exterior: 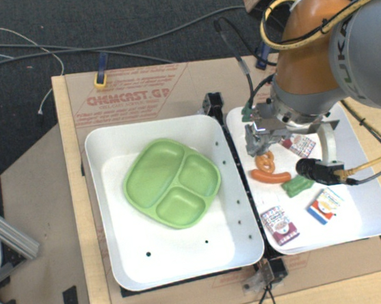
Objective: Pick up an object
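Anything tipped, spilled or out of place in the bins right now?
Nothing stands out. The green plate lies flat in the left bin, turned at an angle. In the right bin, the hot dog, pretzel, green piece and small cards lie loose and separate below the gripper.

- The divided plate (172,182) lies in the left bin (108,213).
- In the right bin (371,222), the pretzel (265,162) sits just behind the sausage (271,176).
- Two small packets (278,224) (324,205) lie nearer the front.
- The gripper (261,140) hangs over the pretzel.
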Controlling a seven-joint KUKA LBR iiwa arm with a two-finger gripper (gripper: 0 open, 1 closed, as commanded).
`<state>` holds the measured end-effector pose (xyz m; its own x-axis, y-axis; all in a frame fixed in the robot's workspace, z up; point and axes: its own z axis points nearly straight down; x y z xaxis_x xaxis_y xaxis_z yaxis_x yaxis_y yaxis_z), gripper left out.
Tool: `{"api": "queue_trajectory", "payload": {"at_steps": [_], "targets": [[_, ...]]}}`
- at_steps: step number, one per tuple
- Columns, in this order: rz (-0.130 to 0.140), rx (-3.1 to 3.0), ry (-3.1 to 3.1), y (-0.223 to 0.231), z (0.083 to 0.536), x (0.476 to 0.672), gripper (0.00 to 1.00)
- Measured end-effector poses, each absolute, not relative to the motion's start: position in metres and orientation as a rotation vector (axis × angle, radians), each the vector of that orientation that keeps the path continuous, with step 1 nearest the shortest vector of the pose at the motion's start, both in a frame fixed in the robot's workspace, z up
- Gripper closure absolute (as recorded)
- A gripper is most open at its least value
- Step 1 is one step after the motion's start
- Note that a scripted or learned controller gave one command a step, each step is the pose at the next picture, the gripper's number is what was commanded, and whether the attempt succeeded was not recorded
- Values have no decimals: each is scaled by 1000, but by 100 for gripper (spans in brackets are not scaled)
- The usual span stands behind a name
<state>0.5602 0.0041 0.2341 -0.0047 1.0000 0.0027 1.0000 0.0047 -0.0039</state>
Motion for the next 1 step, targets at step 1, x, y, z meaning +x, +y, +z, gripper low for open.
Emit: {"api": "queue_trajectory", "payload": {"at_steps": [1], "targets": [[2,-2212,-2224,54,231,539,100]]}}
